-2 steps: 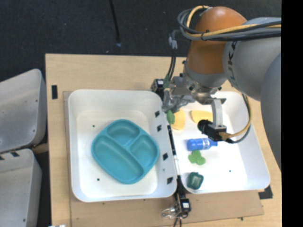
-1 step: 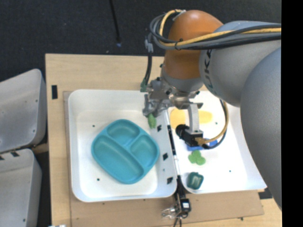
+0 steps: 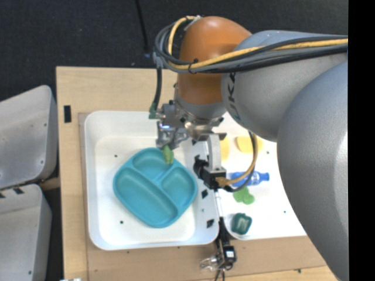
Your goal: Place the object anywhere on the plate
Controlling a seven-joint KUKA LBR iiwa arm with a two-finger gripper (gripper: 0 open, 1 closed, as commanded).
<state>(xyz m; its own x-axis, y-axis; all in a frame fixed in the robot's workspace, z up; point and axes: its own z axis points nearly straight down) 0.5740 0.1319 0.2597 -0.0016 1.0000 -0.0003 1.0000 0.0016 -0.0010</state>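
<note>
At the centre of the frame you see the tool hanging over the plate's upper right edge, its fingers closed on a small green object that touches or sits just above the rim. The blue plate, split into compartments, lies in the left bin. In the right bin, right of centre, lie a yellow piece, a blue bottle, a green piece and a dark green cup. Both bins sit on the counter.
</note>
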